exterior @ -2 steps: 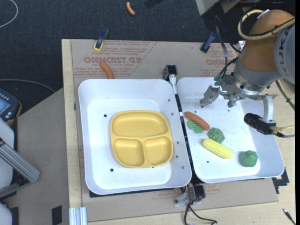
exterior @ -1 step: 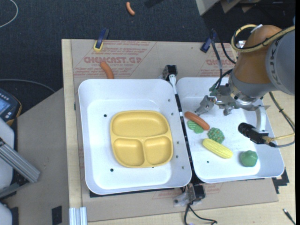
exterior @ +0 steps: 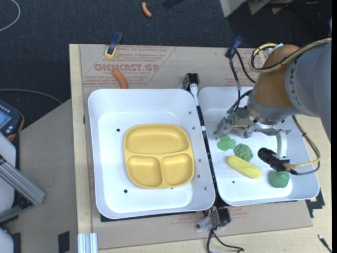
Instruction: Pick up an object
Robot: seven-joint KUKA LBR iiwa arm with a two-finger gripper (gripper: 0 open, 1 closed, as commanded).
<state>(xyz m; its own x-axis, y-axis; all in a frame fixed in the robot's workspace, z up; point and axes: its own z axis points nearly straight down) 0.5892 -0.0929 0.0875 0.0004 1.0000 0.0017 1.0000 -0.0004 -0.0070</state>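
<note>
My gripper (exterior: 231, 134) hangs low over the left half of the right bin (exterior: 300, 194), its fingers spread open with nothing between them. Just below it lies a small light green piece (exterior: 227, 143). A darker green knobbly toy (exterior: 243, 151) sits beside that piece, to the right. A yellow corn cob (exterior: 244, 167) lies in front of both. A round green toy (exterior: 279, 179) rests near the bin's front right corner.
The left bin (exterior: 105, 194) holds a yellow divided plate (exterior: 158, 155). An orange sausage-shaped toy (exterior: 120, 78) lies on the cardboard behind the left bin. Clamps stand between the bins at the back (exterior: 190, 81) and front (exterior: 220, 216).
</note>
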